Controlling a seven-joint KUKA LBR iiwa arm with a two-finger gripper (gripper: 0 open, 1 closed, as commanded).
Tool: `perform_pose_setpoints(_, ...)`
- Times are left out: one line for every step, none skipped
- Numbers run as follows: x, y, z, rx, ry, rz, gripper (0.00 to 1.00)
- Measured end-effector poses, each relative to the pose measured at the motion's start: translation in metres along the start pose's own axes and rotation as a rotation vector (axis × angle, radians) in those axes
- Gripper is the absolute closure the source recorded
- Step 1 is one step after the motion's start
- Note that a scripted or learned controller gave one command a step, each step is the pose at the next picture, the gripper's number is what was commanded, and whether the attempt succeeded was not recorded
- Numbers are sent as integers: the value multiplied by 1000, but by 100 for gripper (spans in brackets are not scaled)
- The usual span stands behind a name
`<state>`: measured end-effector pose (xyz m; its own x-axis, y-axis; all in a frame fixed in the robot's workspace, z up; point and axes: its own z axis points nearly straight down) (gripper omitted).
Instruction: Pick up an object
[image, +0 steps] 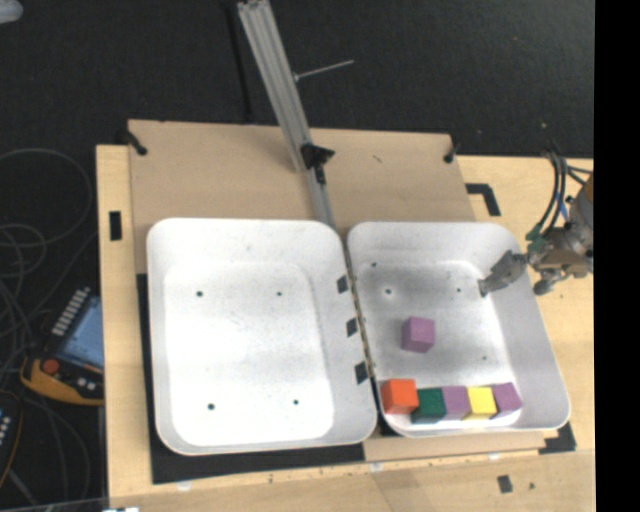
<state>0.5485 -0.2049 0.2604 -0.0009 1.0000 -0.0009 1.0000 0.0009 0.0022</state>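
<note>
A lone purple cube (418, 333) rests near the middle of the right bin (430, 255). Along that bin's front wall runs a row of cubes: orange (401, 395), green (431, 403), purple (456, 401), yellow (482, 401) and another purple one (506, 397). My gripper (521, 279) hangs over the bin's far right corner, up and to the right of the lone cube and well apart from it. It is open, with nothing between its fingers.
The left bin (250, 330) adjoins the right one. A slanted metal post (285, 100) rises behind the seam between the bins. A hand-held controller (70, 345) and cables lie off the bench on the left.
</note>
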Motion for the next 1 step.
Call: perform_pose_setpoints(47, -3, 140, -5, 1, -2, 0)
